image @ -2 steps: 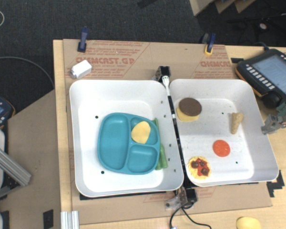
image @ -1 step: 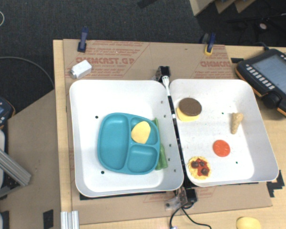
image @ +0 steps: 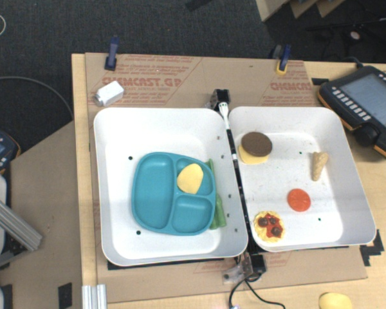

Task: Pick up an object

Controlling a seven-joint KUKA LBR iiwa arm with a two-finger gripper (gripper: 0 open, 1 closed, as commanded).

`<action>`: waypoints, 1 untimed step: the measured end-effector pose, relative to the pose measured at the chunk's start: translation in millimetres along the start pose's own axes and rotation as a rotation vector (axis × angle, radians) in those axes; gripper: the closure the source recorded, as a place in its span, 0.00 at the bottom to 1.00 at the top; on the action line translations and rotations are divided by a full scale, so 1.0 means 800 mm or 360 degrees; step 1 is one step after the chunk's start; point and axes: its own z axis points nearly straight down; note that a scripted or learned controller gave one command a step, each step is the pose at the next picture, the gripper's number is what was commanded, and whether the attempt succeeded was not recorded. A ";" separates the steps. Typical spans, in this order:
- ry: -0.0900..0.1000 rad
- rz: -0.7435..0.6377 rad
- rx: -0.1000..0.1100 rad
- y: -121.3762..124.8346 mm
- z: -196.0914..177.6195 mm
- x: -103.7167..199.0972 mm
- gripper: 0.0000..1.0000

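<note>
The left bin (image: 116, 140) holds a teal divided plate (image: 161, 201) with a yellow lemon-like piece (image: 191, 178) in its upper right compartment. A green item (image: 216, 205) peeks out along the plate's right edge. The right bin (image: 347, 172) holds a brown-topped round cookie or burger (image: 255, 147), a tan stick-shaped piece (image: 318, 165), a red disc (image: 299, 200) and a small yellow round with red dots (image: 269, 226).
A white block (image: 109, 93) lies on the cardboard behind the left bin. Blue clamps (image: 111, 53) (image: 283, 58) hold the board's far edge. A black handheld controller (image: 360, 102) sits at the right. A yellow object (image: 334, 300) lies at the bottom right.
</note>
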 end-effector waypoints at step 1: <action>-0.0004 -0.0028 -0.0037 0.002 -0.136 0.136 1.00</action>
